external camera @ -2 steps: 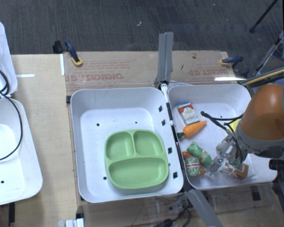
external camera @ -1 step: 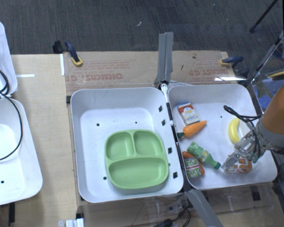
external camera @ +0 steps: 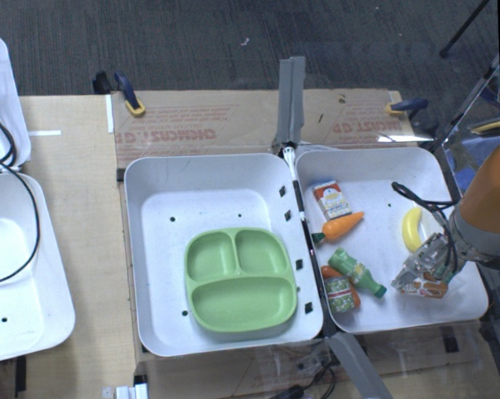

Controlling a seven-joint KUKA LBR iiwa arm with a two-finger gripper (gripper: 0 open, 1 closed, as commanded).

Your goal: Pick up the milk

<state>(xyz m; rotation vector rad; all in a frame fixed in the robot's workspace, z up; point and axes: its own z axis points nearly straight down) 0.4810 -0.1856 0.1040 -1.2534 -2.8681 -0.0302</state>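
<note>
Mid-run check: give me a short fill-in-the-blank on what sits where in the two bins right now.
1. The green divided plate lies in the ____ bin as the camera sees it.
2. The milk carton lies just above the ____ in the picture.
3. The banana is ____ in colour.
4. The gripper sits low in the right bin, near its ____ corner in the picture.

Missing words: left; carrot; yellow; lower right

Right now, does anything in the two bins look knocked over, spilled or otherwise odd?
Nothing looks spilled or broken. The milk carton, green bottle and can all lie on their sides in the right bin, loosely scattered. The green plate sits flat in the left bin.
</note>
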